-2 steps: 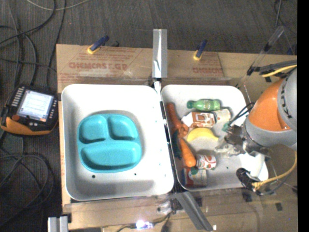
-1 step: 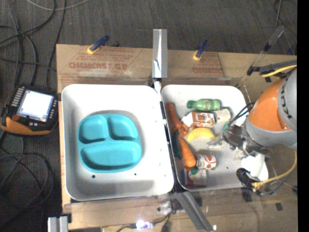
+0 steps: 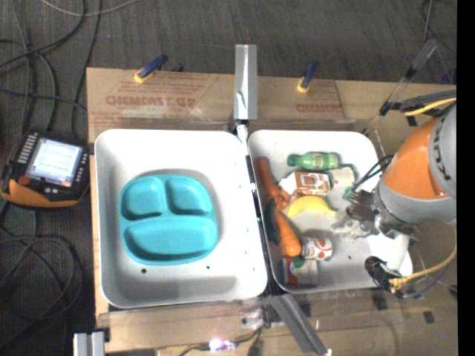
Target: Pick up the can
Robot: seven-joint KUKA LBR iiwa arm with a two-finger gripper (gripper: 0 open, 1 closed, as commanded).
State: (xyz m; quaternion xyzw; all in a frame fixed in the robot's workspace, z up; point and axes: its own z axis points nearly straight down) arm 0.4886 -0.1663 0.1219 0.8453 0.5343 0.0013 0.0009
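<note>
A small white and red can (image 3: 318,248) lies on its side in the right bin (image 3: 349,273), near the front, just right of a carrot's tip. A second, darker can-like item (image 3: 303,273) sits right in front of it by the bin's front wall. My gripper (image 3: 355,217) hangs over the right part of this bin, up and to the right of the white and red can, beside a yellow lemon-like fruit (image 3: 310,208). Nothing is seen held in it. The grey and orange wrist (image 3: 423,176) covers the bin's right wall.
The right bin also holds a green bottle (image 3: 315,159), an orange and white carton (image 3: 312,181) and two carrots (image 3: 276,206) along its left wall. The left bin (image 3: 111,273) bears a teal divided plate (image 3: 171,217). A handheld pendant (image 3: 46,167) lies left of the bench.
</note>
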